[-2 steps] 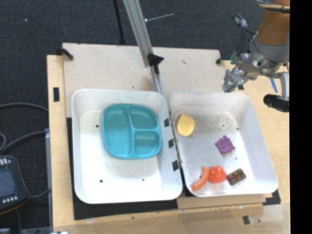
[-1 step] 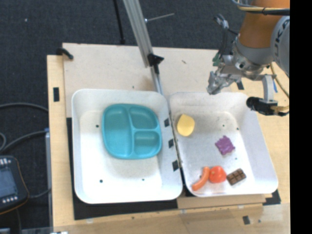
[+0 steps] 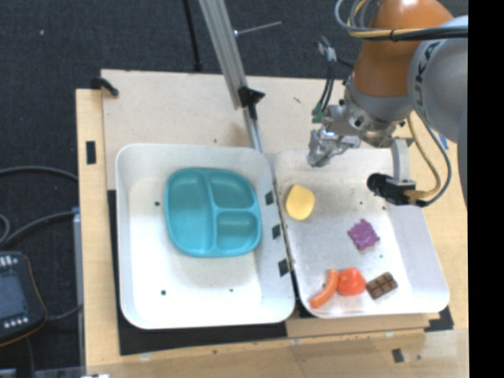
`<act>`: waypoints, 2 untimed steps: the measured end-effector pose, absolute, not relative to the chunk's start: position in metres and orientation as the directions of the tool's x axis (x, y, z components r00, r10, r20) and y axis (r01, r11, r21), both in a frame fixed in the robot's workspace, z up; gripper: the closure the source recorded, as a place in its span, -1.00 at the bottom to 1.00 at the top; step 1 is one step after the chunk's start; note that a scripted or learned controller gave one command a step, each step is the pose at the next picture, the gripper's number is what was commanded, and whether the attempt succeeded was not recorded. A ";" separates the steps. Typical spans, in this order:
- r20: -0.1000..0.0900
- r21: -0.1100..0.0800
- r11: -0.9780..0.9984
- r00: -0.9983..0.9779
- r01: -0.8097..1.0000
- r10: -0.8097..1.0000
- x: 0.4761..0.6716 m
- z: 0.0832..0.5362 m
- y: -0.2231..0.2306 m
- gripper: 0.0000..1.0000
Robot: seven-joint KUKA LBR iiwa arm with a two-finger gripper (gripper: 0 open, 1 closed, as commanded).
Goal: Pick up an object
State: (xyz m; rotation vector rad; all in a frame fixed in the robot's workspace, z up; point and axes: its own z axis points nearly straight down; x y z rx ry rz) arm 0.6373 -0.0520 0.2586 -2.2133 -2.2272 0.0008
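Note:
My gripper (image 3: 320,153) hangs over the far left corner of the right bin (image 3: 409,290), its fingers close together with nothing between them. A yellow round object (image 3: 300,201) lies just below and slightly left of the gripper, near the bin's left wall. A purple object (image 3: 363,234) sits near the middle of that bin. An orange carrot-like piece (image 3: 324,292), a red-orange piece (image 3: 350,283) and a brown chocolate-like block (image 3: 381,285) lie along the near edge.
The left bin (image 3: 138,290) holds a teal divided plate (image 3: 213,212). A slanted metal pole (image 3: 224,46) rises behind the bins. A black cable fitting (image 3: 391,187) hangs off the arm over the right bin's far side.

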 end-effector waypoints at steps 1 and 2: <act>0.002 0.001 0.007 -0.007 1.000 1.000 0.621 0.265 -0.006 1.00; 0.001 0.000 0.008 -0.008 1.000 1.000 0.612 0.254 0.048 1.00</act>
